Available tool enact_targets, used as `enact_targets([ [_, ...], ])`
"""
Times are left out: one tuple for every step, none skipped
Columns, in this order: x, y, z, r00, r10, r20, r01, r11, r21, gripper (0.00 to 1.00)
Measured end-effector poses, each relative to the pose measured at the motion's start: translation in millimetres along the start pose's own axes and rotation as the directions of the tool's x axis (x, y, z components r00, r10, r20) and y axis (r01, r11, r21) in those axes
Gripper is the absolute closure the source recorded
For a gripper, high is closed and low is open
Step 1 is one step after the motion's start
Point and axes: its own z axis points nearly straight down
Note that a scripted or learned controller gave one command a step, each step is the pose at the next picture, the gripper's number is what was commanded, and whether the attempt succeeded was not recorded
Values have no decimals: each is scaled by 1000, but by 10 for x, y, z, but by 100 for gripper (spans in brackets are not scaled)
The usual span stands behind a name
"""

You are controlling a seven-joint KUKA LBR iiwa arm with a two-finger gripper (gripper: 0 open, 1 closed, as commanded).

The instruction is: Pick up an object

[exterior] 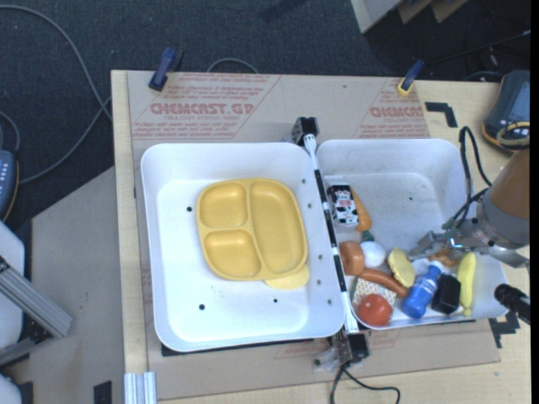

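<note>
I've got the end effector (431,244) low over the right bin (396,154), lower right of frame; can't tell its state. Targets sit clumped along that bin's bottom edge, touching each other, so the risk is a finger wedging between neighbours or dragging two at once. Count: one banana (466,281), one tomato (376,309), one blue bottle (420,292), one yellow tray (251,228) (left bin).

Divided tray (253,228) in left bin (168,183), toys heaped in right bin (396,162)
</note>
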Motion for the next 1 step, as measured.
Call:
enact_targets([
  [690, 224, -1597, 1000, 7, 18, -7, 1000, -4, 0],
])
